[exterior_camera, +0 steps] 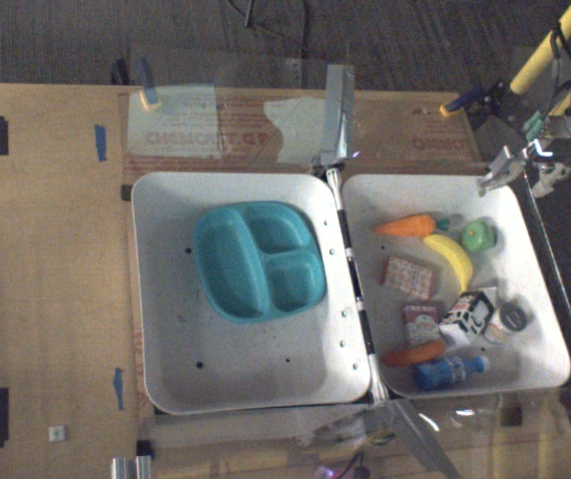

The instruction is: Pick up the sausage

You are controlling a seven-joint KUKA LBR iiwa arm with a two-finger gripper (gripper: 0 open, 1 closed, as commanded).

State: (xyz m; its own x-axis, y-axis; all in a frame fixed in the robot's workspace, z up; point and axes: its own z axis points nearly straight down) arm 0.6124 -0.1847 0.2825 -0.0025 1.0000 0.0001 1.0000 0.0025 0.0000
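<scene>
The sausage is seen in the right bin, near its front edge, lying almost flat with its left end toward the divider between the bins. It is touched by no finger and rests free on the white floor.

Starting from the left, the wooden bench is marked with pieces of blue tape and black marks. On it the left bin is placed, and a teal tray with three compartments is laid in it, a little above the middle.

In the right bin, a carrot is found at the back, pointing left. Below it a small patterned box is set, and further toward the front a red and white carton stands just above the sausage. A blue bottle is laid just in front of the sausage, to its right. A banana is curved between the carrot and a black and white carton. A green apple is placed at the back, beside the banana. A small can is seen near the right wall.

The gripper is held over the back right corner of the right bin, well apart from the sausage. Nothing is seen between its fingers, but whether they are spread or closed cannot be told from this view.
</scene>
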